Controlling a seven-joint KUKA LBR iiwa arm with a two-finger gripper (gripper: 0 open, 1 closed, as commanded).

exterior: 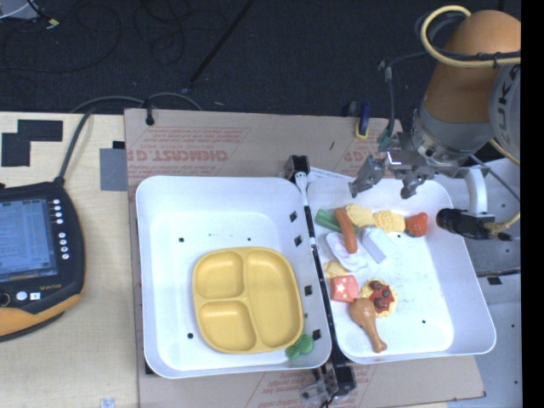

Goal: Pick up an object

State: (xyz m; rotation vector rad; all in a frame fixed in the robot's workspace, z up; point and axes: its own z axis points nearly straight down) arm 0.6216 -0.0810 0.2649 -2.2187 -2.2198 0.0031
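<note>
Toy food pieces sit clustered in the right bin (459,313), all of them lying on its white floor. We note a drumstick (368,319) nearest the front, its bone end pointing toward the front rim. Just beside its upper end lies a small pizza slice (382,296) with dark toppings, and left of that a red cube (344,288) touching a yellow wedge (337,269). Farther back we see a sausage (346,229) lying at a slant, a green piece (327,221) at its left, a corn cob (389,221) to its right, and a red tomato-like piece (416,224) just beside the corn. White pieces (361,246) lie between the sausage and the cube; we cannot tell what they are.

Above the back rim of the right bin hangs the hand (389,181), its two dark fingers spread well apart and pointing down, with nothing between them. It stands over the back edge, near the corn cob and sausage but apart from them. The grey arm (463,126) with its orange band rises behind it at the right.

In the left bin (161,228) we record a yellow divided plate (246,300), three compartments, lying flat. A green leafy piece (299,347) rests at the plate's front right corner, against the bin wall.

On the table (85,143) at far left lies a control pendant (34,253) with a lit screen.
</note>
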